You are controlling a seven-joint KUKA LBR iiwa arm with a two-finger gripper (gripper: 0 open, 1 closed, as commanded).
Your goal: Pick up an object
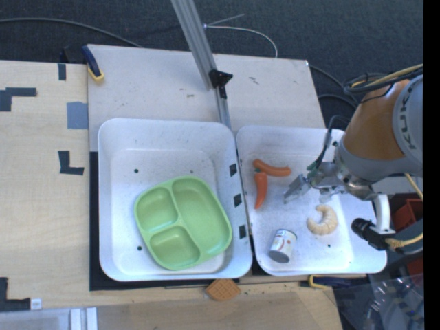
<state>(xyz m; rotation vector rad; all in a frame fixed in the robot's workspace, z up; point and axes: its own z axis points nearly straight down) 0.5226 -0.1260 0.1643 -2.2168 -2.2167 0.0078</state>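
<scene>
Claw (297,190) spread and bare over right bin's (344,263) open middle, carrots (264,179) just left, croissant (323,220) below-right, can (281,245) below by front rim

Legible text: partial dark capital letters on the orange band (385,126) of the arm, cut off at the frame edge, not readable as a whole word. Small can (281,245): label markings present, too small to read.

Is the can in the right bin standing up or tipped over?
Tipped over. The can lies on its side on the bin floor, one round end facing the camera.
</scene>
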